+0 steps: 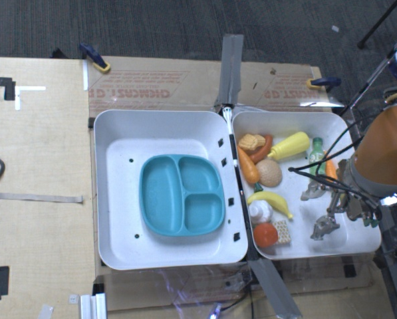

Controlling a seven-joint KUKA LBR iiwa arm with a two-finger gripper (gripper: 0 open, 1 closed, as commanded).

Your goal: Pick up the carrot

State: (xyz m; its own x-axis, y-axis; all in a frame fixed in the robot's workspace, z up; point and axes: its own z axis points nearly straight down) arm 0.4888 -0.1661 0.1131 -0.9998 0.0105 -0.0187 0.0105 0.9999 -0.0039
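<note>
Two bins sit side by side, and the right bin (358, 248) is partly covered at its right edge by the arm (383, 148), whose grey and orange bulk is itself cut off by the frame. Black cables cross over that bin's upper right corner, hiding part of a green bottle (316, 150) and a small orange thing beside it that I cannot identify. The gripper (319, 211) hangs over the bin's right half; its two metal fingers stand apart with nothing between them. The carrot (248, 166) lies against the right bin's left wall, toward the far end: an orange, tapered piece, its tip tucked under a red sausage (263, 148). It touches a tan ball (269, 173) on its right, with a banana (272, 201) nearer the front. The left bin (112, 178) holds a teal divided tray (183, 195) at its middle.
</note>
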